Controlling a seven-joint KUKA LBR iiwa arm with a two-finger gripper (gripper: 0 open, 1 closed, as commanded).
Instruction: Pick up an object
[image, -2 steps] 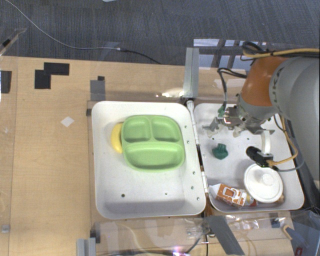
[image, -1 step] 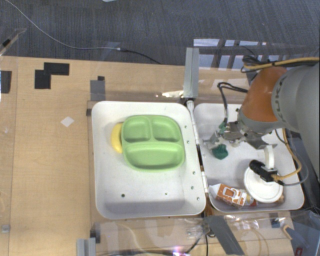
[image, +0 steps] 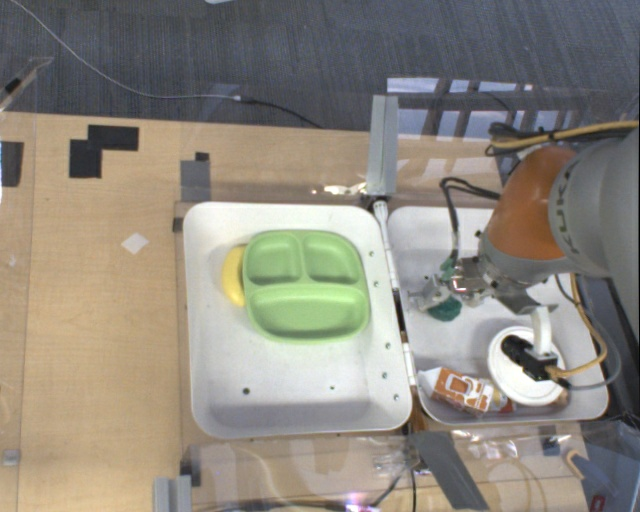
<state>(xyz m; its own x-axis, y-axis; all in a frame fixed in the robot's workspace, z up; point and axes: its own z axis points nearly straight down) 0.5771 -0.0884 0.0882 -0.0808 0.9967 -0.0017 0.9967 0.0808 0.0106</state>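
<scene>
My gripper (image: 447, 287) is low in the right bin (image: 420, 240), near that bin's left side, with the grey arm and its orange band reaching in from the right. A small dark-green object (image: 445, 309) lies right under the gripper's tip, partly hidden by it; whether it is gripped or merely touched I cannot tell. An orange and white packet (image: 463, 390) lies flat by the right bin's front wall. In the left bin (image: 290, 400) rests a green divided plate (image: 304, 284), and a yellow object (image: 232, 276) sticks out from under the plate's left edge.
A metal post (image: 383, 145) stands behind the wall between the two bins. Cables run above the right bin's back edge (image: 520, 130). The wooden bench (image: 90, 330) stretches to the left of the bins.
</scene>
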